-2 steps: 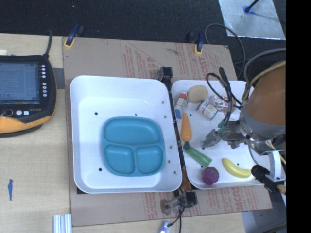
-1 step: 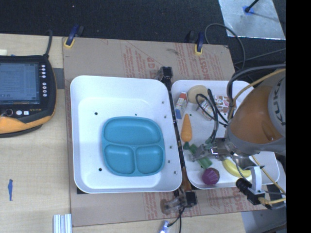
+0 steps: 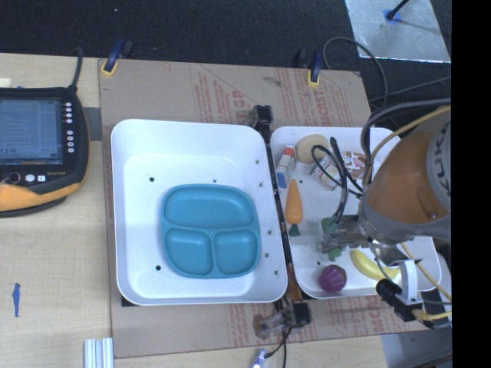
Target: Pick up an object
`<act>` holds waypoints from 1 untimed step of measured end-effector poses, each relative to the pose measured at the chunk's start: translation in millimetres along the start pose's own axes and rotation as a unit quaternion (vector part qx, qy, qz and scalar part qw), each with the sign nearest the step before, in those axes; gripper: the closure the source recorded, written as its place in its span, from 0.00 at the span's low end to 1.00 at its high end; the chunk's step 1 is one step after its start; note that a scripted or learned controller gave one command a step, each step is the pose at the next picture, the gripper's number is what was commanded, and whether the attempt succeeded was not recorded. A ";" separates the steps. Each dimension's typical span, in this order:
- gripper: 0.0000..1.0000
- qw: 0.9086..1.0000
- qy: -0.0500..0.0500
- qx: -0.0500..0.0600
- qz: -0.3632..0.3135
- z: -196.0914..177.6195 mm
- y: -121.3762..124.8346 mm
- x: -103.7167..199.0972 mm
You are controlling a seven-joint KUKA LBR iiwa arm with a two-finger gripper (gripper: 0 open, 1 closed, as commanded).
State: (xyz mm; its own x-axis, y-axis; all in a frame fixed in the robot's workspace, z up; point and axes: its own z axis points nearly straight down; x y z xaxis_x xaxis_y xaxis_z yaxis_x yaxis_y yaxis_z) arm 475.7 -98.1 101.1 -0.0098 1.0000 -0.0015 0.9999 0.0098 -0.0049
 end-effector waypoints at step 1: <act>0.00 1.000 0.000 0.000 0.000 0.0 0.0 0.0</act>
State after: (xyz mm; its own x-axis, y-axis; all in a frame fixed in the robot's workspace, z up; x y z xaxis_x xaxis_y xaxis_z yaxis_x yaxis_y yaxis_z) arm 475.7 -98.0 101.1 -0.0098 1.0000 -0.0016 0.9999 0.0098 -0.0046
